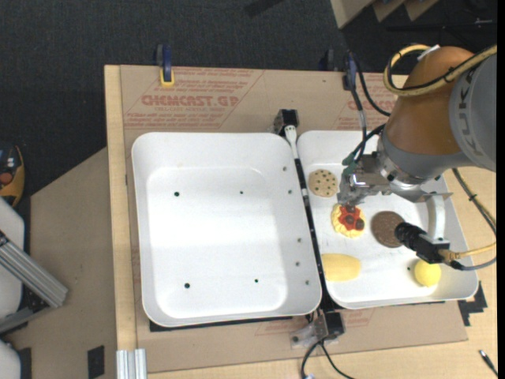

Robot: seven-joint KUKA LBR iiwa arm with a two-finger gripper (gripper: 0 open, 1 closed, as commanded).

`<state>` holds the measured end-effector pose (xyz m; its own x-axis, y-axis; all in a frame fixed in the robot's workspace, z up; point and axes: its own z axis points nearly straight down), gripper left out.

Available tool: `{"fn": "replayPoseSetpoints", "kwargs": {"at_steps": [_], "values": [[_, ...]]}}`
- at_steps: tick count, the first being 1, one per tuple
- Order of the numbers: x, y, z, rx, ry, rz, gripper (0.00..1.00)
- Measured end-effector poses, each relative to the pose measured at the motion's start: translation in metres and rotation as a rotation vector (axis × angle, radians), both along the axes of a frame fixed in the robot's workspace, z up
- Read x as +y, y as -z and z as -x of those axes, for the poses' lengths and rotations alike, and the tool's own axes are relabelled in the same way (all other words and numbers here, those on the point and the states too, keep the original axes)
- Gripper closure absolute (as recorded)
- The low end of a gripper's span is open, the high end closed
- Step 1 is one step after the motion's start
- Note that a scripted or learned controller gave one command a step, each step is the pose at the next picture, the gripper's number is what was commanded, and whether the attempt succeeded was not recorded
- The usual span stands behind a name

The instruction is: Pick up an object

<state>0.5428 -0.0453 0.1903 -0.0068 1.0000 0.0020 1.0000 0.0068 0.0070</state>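
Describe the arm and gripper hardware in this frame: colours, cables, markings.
The arm is grey with a broad orange band above the wrist and dark lettering partly visible on its shell. A yellow cable loops over the band; thin black cables run alongside. The gripper is a compact metallic-grey unit.

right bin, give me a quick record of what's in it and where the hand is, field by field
right bin: holds five items
cookie: tan, far left corner area
red and yellow item: middle, directly below the hand
brown disc: right of the red and yellow item
yellow oval: near left edge
yellow ball: near right
hand: over the red and yellow item
left bin: beside the right bin
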Motion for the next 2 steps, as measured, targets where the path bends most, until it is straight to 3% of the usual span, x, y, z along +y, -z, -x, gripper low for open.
{"fn": "replayPoseSetpoints", "kwargs": {"at_steps": [1, 2], "values": [[-0.001, 0.006, 0.044, 0.012, 0.009, 0.000, 1.00], [0.015, -0.008, 0.064, 0.010, 0.005, 0.000, 1.00]]}}
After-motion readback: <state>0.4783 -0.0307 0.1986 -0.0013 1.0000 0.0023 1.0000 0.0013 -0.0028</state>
